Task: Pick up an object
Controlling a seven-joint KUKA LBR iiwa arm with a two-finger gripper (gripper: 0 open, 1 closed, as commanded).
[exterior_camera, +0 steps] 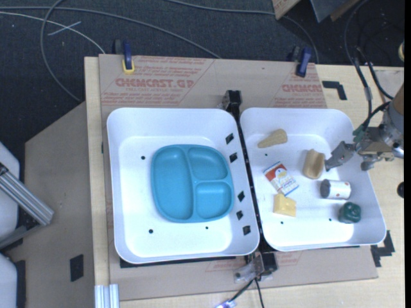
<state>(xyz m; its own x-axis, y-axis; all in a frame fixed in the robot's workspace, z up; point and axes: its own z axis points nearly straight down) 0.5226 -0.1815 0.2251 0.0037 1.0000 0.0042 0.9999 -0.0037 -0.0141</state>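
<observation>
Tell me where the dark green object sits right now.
The dark green object lies in the right bin, near its front right corner, just below the white cylinder and right of the yellow wedge.

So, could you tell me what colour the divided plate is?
Light blue; the divided plate shows in the camera view.

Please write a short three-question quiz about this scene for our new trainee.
1. True or false: the blue divided plate lies in the left bin.
2. Which item lies nearest the claw? A) dark green object B) tan block C) yellow wedge
3. Fill in: the red and white carton lies in the ___ bin.

Key: 1 true; 2 B; 3 right.
</observation>
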